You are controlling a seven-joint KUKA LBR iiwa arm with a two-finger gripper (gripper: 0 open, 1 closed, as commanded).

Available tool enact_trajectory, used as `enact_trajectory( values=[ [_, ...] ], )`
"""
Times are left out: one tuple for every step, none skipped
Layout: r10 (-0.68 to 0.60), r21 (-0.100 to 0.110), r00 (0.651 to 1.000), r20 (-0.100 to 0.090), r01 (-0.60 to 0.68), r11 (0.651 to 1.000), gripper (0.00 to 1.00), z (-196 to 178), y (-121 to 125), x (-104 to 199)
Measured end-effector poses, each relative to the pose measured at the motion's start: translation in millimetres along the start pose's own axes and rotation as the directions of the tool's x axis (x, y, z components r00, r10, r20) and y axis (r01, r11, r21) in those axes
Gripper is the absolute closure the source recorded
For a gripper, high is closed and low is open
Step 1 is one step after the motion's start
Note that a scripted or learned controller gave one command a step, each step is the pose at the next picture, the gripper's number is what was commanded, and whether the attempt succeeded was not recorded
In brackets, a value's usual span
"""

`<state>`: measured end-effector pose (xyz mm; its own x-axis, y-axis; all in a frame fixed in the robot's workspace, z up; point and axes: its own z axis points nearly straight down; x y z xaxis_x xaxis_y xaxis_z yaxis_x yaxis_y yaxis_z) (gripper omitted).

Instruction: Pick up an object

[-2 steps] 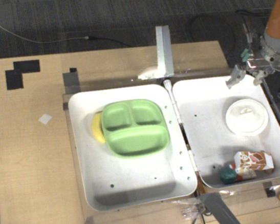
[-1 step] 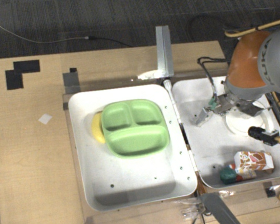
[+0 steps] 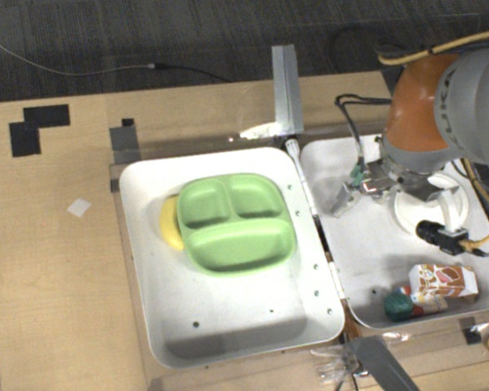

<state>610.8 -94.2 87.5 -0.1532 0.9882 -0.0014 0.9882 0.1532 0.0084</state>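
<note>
In the right bin (image 3: 360,246), my gripper (image 3: 355,189) hangs low over the upper left part, under the grey arm with its orange band (image 3: 413,112). Nothing shows in its grasp. Just to its right, a white cup-like object (image 3: 428,207) is partly hidden by the wrist. Near the front wall of that bin, an orange and white carton (image 3: 443,284) lies on its side, and a dark green round object (image 3: 398,305) touches its left end. In the left bin (image 3: 235,318), a green divided plate (image 3: 233,221) rests partly over a yellow object (image 3: 168,224).
A metal post (image 3: 288,93) stands behind the seam between the bins. Black and yellow cables (image 3: 468,244) hang from the arm over the right bin's right side. The wooden bench (image 3: 50,290) stretches to the left.
</note>
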Motion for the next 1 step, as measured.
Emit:
enact_trajectory(
  values=[
    [0.137, 0.003, 0.991, 0.001, -0.137, 0.991, 0.00, -56.3, 10.4, -13.8]
  ],
)
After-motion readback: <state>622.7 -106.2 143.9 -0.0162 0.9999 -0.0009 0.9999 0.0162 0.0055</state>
